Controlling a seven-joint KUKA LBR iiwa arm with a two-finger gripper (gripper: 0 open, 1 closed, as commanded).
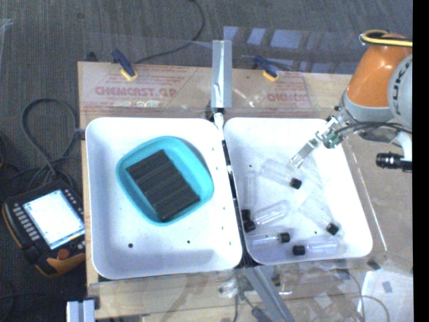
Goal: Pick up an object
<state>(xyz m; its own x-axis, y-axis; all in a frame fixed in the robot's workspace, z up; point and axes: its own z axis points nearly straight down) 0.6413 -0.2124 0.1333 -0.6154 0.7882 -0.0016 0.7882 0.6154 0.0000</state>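
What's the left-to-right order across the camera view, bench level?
Handheld pendant → left bin → blue dish with a black ridged block in it → right bin with clear black-capped tubes → gripper → arm's orange band.

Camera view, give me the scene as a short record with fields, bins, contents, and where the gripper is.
left bin: holds a blue dish with a black ridged block in it
right bin: several clear tubes with black caps, lying scattered
gripper: low over the right bin's upper part
held object: none seen
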